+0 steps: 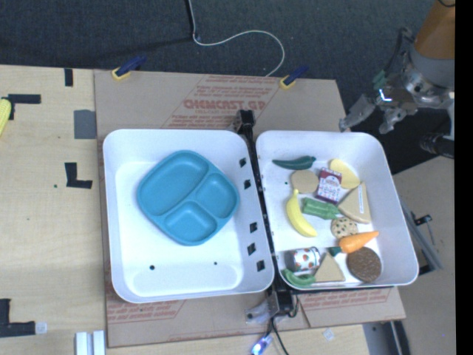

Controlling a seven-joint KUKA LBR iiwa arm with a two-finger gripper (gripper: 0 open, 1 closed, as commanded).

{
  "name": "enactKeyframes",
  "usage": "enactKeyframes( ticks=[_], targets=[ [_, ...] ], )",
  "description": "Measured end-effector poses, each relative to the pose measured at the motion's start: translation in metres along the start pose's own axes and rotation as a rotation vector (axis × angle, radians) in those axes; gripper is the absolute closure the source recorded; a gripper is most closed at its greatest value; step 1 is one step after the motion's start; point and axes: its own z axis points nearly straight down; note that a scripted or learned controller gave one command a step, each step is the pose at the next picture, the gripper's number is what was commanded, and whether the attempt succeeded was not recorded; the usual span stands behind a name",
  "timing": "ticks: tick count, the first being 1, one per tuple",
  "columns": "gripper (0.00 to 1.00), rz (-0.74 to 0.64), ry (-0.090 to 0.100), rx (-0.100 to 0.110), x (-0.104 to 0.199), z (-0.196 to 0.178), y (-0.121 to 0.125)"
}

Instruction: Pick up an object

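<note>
Brown cookie (363,264) beside carrot (358,240) in right bin (392,198), tool (372,115) released, empty, beyond bin's far corner

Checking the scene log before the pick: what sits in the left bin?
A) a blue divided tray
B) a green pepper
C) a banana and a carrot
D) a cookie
A: the blue divided tray lies alone in the left bin, while the banana, carrot, green pepper and cookie all lie in the right bin.
</note>
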Motion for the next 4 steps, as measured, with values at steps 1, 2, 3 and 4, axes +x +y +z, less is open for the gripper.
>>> enactKeyframes(
  ticks=[1, 2, 3, 4],
  targets=[
    [1.0, -0.001, -0.001, 0.0, 0.001, -0.01, 0.0],
    [1.0, -0.006, 0.001, -0.005, 0.077, -0.137, -0.06],
    [1.0, 0.006, 0.002, 0.01, 0.053, -0.051, -0.127],
    [1.0, -0.008, 0.002, 0.004, 0.154, -0.023, -0.123]
  ],
)
